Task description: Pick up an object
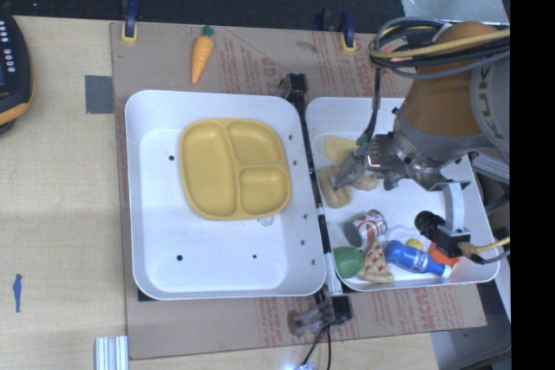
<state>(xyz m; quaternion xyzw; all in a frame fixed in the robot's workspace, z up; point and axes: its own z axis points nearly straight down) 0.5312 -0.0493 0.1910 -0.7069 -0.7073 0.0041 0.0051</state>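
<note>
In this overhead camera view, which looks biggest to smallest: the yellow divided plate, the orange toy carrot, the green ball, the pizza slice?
1. Yellow divided plastic plate
2. Orange toy carrot
3. Toy pizza slice and round green ball look too alike to rank.

arm (442, 113) reaches leftward, gripper (353, 172) lowered.

One fixed camera above the bench, looking down at a slant.

It sits far enough back to take in the left bin (147, 186) and the right bin (477, 273) together, with the arm (451, 108) entering from the right.
</note>
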